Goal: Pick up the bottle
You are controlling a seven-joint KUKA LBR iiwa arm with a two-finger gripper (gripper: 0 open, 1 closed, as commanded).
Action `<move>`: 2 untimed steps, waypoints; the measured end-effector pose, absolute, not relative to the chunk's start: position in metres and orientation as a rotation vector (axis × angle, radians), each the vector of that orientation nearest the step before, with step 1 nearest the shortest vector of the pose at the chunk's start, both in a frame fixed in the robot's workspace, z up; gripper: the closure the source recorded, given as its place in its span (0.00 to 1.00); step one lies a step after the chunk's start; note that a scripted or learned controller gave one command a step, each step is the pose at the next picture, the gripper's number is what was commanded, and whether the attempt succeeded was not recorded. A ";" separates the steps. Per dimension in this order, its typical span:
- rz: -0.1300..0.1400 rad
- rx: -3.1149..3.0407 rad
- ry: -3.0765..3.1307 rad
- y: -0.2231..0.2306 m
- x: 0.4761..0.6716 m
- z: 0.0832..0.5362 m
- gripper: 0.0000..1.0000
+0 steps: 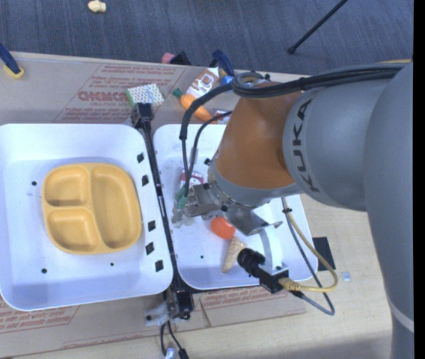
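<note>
The bottle [200, 88] is small, with a white and orange label and an orange end. It lies on the cardboard just behind the back rim of the right bin [197, 271], partly hidden by the arm's cables. My gripper [188, 200] is low inside the right bin near its left wall, well in front of the bottle and apart from it. The arm's orange band and grey wrist hide most of the gripper. Nothing can be made out in its grasp.
An orange piece [224, 227] and a tan cone [232, 254] lie in the right bin beside the gripper. The left bin [10, 268] bears a yellow divided plate [91, 206]. A small patterned block [145, 94] sits behind the bins, and cables trail over the front right.
</note>
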State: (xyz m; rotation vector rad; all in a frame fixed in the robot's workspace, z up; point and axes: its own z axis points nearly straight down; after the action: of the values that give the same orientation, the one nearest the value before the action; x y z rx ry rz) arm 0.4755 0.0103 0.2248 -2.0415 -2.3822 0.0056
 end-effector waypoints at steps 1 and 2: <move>0.001 -1.755 -2.606 -0.031 0.477 0.276 1.00; 0.004 -1.690 -2.643 0.015 0.476 0.191 1.00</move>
State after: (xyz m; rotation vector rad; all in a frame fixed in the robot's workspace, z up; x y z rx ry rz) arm 0.4756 0.0152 0.1909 -1.6905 -2.6426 0.0042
